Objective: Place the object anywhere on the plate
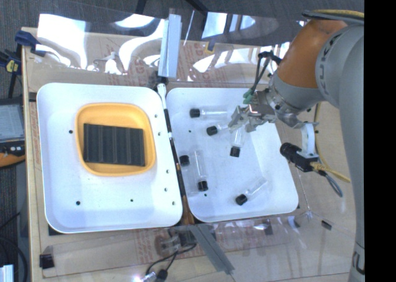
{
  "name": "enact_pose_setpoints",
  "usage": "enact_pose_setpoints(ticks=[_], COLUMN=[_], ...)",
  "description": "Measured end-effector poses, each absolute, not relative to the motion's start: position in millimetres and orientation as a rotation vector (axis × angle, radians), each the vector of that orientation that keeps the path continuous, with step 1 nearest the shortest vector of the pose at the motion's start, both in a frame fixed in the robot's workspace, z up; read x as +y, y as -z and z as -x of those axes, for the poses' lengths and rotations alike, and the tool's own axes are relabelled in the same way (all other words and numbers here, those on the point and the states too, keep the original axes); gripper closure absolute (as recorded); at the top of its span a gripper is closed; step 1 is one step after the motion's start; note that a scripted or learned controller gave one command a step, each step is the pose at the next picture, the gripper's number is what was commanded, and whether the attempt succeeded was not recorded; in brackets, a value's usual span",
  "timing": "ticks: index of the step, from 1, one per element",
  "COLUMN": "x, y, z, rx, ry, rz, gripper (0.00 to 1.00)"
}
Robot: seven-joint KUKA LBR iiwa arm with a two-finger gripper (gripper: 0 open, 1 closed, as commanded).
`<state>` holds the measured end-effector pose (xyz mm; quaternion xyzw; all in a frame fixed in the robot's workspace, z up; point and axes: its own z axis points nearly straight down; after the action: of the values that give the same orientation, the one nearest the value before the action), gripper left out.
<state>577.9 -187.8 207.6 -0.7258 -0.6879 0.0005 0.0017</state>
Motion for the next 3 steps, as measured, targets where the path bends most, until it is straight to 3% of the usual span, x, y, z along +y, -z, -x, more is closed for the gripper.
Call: enact_pose_setpoints(ticks=[1,2,3], x=[-130.9,-87.8,-12.3], y=[-183.2,-191.8,-213.4], z=[-523.5,-561.4,-551.7], rx=[-2.334,-2.468,-2.594], ry=[-0.005,-0.002,-0.003], rz=[2.094,1.942,1.768], gripper=[1.00,1.00,1.00])
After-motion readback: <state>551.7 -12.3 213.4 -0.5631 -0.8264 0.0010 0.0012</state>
